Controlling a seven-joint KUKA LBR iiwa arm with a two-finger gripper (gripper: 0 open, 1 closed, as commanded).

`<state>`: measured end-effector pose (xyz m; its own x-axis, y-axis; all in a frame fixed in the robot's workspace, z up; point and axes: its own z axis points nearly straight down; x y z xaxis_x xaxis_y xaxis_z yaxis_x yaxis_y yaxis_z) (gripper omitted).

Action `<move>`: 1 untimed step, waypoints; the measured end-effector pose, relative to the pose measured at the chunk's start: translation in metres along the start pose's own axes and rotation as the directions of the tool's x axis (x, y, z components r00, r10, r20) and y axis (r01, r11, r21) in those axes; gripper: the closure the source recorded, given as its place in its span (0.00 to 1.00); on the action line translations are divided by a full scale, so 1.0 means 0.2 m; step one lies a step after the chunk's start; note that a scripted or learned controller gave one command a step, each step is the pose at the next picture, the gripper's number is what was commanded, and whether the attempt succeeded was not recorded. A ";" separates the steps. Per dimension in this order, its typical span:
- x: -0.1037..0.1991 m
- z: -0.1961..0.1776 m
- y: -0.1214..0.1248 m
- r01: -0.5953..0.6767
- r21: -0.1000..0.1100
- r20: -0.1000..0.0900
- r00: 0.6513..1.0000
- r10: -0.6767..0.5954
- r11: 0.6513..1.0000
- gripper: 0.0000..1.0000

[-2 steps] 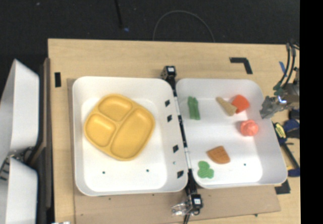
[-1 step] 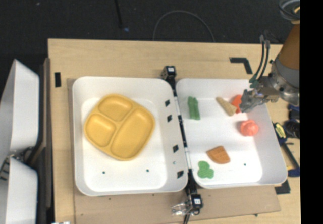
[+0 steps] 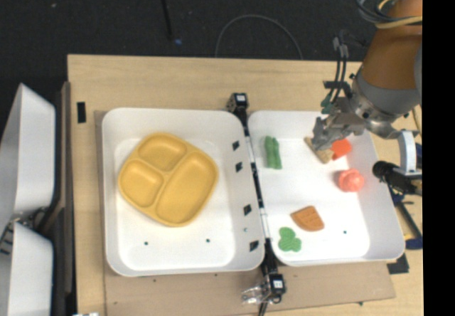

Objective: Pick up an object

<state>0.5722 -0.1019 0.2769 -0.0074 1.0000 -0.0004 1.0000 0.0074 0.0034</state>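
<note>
Looking down on a wooden bench with two shallow white bins side by side. Left bin carrying a yellow three-compartment plate, sitting a bit toward 10 o'clock of the bin's middle. Right bin holding the small stuff: a green stick-shaped piece up near 10 o'clock, a pink-red lumpy toy around 3 o'clock, an orange-brown wedge near 6 o'clock, and a green leafy-looking piece just beside it at 7 o'clock, close to the bin's near rim. Arm reaching in from 2 o'clock, gripper down low in the bin's 1 o'clock area, right over a tan block with a red-orange block touching or nearly touching alongside. Jaws: cannot tell whether released or clenched, too hidden by the wrist. Can't tell either if anything is actually between them.
</note>
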 end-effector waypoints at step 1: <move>0.24 0.08 0.08 -0.001 0.004 -0.001 1.000 0.001 1.000 1.00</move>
<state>0.5886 -0.0541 0.2604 -0.0063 1.0000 0.0006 1.0000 0.0063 -0.0006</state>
